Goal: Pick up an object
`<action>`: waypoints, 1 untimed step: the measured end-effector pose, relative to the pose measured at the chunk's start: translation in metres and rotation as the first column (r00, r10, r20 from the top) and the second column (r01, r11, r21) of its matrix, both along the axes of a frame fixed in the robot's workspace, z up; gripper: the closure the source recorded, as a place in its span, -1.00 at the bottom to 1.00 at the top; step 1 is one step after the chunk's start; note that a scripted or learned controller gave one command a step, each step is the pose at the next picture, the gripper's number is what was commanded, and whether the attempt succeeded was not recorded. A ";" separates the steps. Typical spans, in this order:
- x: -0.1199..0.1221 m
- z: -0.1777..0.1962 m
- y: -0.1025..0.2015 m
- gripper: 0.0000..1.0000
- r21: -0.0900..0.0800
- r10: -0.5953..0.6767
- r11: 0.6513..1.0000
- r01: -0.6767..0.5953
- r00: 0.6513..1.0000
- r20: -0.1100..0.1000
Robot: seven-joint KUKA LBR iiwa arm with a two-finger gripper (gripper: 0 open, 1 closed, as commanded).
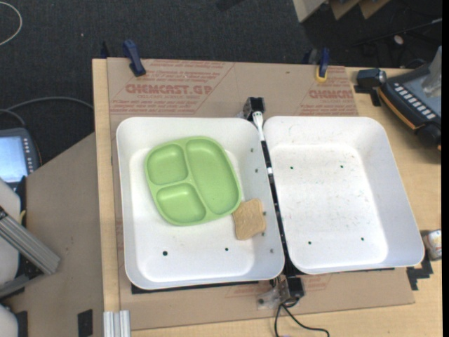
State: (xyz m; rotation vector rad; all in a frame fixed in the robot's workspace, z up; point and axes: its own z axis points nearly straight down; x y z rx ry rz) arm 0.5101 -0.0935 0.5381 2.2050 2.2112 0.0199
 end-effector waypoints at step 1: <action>-0.032 -0.054 0.015 1.00 0.006 -0.002 1.000 0.002 1.000 -0.028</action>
